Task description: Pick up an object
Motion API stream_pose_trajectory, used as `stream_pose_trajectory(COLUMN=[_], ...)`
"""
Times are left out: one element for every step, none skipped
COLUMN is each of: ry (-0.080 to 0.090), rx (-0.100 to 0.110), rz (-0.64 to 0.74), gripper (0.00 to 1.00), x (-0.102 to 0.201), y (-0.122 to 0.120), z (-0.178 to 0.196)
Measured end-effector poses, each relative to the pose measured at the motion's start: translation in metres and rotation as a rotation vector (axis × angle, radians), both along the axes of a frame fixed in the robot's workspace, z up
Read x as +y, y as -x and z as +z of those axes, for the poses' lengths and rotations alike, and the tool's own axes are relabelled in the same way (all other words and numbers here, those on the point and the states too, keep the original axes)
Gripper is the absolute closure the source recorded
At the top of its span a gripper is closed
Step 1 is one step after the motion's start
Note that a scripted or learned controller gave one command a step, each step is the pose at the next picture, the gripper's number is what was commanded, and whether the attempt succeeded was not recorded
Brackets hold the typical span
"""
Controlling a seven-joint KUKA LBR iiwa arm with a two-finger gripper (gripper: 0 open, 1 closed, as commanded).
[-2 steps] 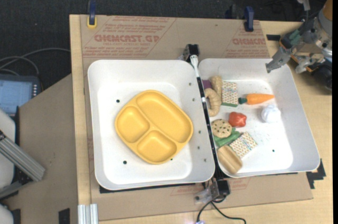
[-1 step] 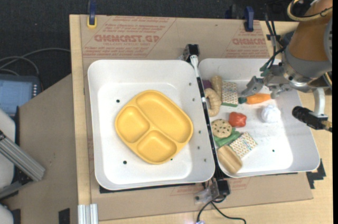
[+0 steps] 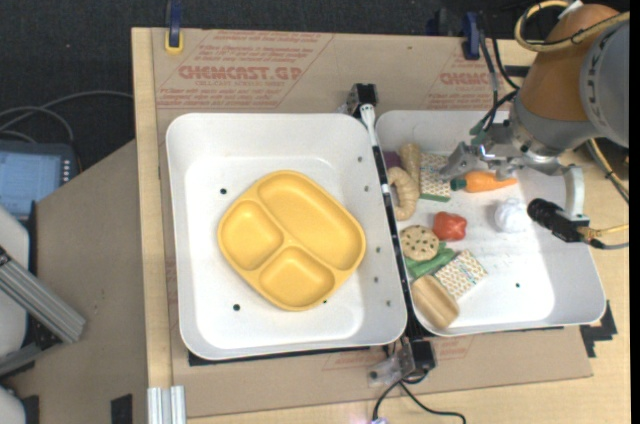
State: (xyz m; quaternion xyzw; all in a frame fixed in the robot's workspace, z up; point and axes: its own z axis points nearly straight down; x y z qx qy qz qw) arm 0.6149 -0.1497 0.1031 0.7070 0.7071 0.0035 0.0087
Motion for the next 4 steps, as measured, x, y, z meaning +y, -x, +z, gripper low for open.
stream_pose_trajectory(ry=[0.005, 0.012, 0.003, 0.001], rx=[-0.007, -0.012, -0.008, 0.0], rz=[0.0, -0.001, 0.0, 0.002], gripper=[0.0, 0.0, 0.0, 0.0], x=[0.0, 0.013, 0.009, 0.041], y=[0.003, -0.002, 0.004, -0.031], z=[-0.007, -0.006, -0.007, -0.012])
